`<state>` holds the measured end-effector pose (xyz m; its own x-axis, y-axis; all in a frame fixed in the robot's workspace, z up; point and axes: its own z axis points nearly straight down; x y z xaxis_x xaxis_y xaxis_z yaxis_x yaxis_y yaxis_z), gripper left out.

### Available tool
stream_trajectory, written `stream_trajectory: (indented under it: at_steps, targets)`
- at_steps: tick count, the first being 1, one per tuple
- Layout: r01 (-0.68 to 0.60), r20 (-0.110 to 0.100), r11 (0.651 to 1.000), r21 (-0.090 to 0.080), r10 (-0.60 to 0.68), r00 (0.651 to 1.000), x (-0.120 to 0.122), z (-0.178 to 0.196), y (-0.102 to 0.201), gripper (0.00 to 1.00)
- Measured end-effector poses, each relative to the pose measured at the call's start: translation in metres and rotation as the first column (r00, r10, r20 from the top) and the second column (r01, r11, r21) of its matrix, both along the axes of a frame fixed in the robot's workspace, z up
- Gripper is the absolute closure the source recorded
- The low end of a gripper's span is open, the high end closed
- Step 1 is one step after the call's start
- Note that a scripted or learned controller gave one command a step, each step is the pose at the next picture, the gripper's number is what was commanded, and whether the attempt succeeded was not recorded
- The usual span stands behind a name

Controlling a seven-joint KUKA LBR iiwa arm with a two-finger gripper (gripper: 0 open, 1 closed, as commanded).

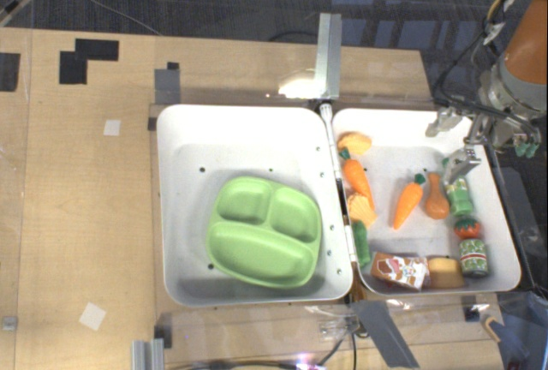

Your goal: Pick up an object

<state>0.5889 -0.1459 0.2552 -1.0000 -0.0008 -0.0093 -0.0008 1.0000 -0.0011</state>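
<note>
My gripper (pixel 456 144) hangs over the far right part of the right bin (pixel 402 130), its two metal fingers (pixel 443 122) apart with nothing between them. Just below it lie a green bottle (pixel 460 198) and an orange-brown gourd-shaped toy (pixel 437 199). An orange carrot (pixel 408 202) lies in the middle of the bin. Along the bin's left wall sit a yellow-orange piece (pixel 354 142), a second carrot (pixel 357 178), orange slices (pixel 362 208) and a green cucumber (pixel 361 243). A red packet (pixel 400 270), a bread piece (pixel 443 271), a green can (pixel 473 258) and a tomato (pixel 467 229) line the near right.
The left bin (pixel 188 146) holds a green divided plate (pixel 264 231). A metal post (pixel 326 60) stands behind the divider between the bins. The arm's cables (pixel 467 68) hang at the far right above the right bin.
</note>
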Motion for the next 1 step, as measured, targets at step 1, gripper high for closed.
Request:
stream_trajectory:
  at_steps: [1]
  targets:
    - [-0.165, -0.01, 0.986, 0.003, 0.165, 0.986, 0.0073, -0.1449, 0.0223, 0.0]
